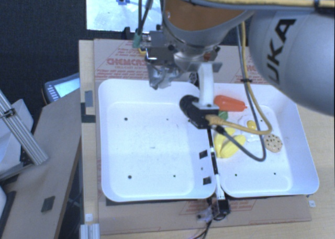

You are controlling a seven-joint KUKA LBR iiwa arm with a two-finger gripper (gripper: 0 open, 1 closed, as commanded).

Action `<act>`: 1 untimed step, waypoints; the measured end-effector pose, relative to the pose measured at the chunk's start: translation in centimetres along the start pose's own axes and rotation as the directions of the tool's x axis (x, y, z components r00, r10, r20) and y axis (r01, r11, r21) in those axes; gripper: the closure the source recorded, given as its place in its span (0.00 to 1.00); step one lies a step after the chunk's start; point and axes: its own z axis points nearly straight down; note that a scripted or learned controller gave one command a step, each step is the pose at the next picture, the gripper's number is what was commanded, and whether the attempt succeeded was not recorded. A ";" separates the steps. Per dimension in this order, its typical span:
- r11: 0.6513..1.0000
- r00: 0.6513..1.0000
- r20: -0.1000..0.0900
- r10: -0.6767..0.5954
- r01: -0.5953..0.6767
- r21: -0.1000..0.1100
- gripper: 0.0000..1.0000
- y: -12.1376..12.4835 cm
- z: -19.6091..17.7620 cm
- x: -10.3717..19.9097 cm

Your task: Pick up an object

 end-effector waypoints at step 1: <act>1.000 1.000 0.001 0.000 0.000 0.002 0.00 0.0 0.2 0.0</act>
